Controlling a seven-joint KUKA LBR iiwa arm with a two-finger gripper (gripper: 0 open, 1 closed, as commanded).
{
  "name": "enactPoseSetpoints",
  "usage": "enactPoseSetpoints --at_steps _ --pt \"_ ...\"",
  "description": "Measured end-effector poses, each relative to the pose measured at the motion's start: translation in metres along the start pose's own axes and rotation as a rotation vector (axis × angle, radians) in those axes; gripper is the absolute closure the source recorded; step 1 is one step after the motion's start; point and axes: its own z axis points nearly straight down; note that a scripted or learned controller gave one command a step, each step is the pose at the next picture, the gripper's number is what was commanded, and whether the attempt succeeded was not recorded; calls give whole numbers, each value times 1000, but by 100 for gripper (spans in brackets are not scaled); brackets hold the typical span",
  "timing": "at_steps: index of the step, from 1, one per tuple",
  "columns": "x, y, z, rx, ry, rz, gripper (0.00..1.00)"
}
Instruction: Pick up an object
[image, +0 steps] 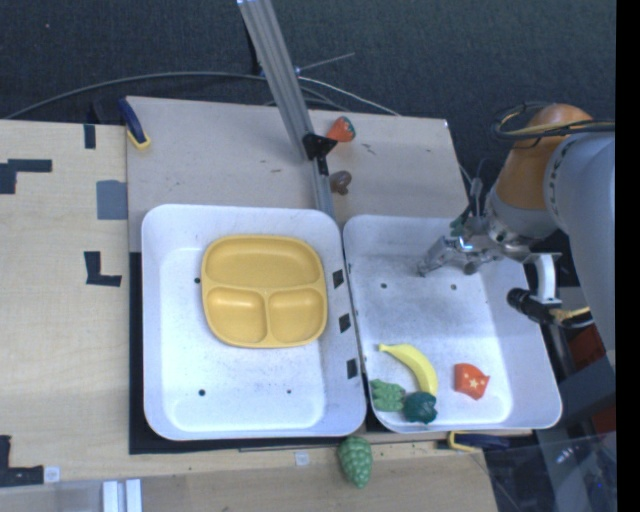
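Note:
In the right bin (520, 330), a yellow banana (412, 364) lies near the front. A red strawberry-like toy (471, 381) sits to its right. Two green vegetable toys, one light (387, 395) and one dark (421, 407), rest at the front edge. My gripper (449, 262) hangs over the back of this bin, well behind the toys. Its fingers are spread apart, with nothing between them. The grey arm with its orange band (530, 165) reaches in from the right.
The left bin (160, 300) holds a yellow divided plate (265, 290). A green grape bunch (354, 460) lies on the bench in front of the bins. A slanted metal pole (285, 80), a red-orange toy (342, 128) and a brown item (340, 182) stand behind.

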Motion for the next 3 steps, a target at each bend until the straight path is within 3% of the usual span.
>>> enactPoseSetpoints --at_steps 1,3 --pt "1 1 -11 -1 -1 -2 100" --pt "-8 3 -130 -8 -1 3 100"
